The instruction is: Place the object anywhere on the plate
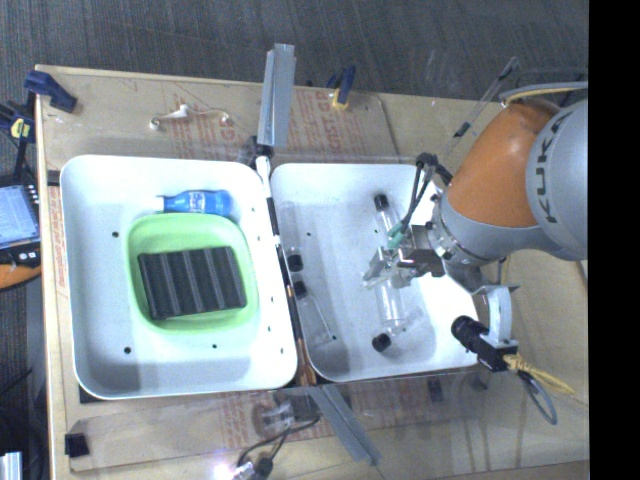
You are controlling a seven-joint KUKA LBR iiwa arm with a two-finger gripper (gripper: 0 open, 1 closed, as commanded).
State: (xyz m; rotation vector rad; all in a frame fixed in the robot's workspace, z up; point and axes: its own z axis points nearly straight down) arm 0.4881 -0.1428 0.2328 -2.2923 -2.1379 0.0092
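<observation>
From where I stood, the bench (400, 118) carried two shallow white bins side by side. The left bin (90, 268) held a light green plate (190, 313) with a dark, ribbed rectangular piece (190, 280) lying across its middle. Just behind the plate, touching its far rim, lay a small blue bottle (200, 202) on its side, resting on the bin floor rather than on the plate.

The arm (520, 183) came in from the right, its orange band bulging above the grey wrist, and leaned over the right bin (330, 218). Its hand (392, 268) hung low over the middle of that bin, the see-through fingers (378, 270) pointing toward the divider between the bins. I could not tell how far apart the fingers stood, nor whether anything sat between them; the clear plastic blurred into the white floor beneath.

Around the hand, in the right bin, lay clear tube-like things with dark caps: one (384, 213) lay behind the hand toward the far wall, and another (390, 318) lay just in front of it, its black end (381, 343) near the near wall. Whether either touched the fingers I could not make out. Along the divider a couple of small dark bits (295, 262) sat at the right bin's left edge.

A blue clamp (343, 83) gripped the far edge of the bench, another (50, 90) sat at the far left corner, and a grey bar (275, 93) stood out beyond the bins.
</observation>
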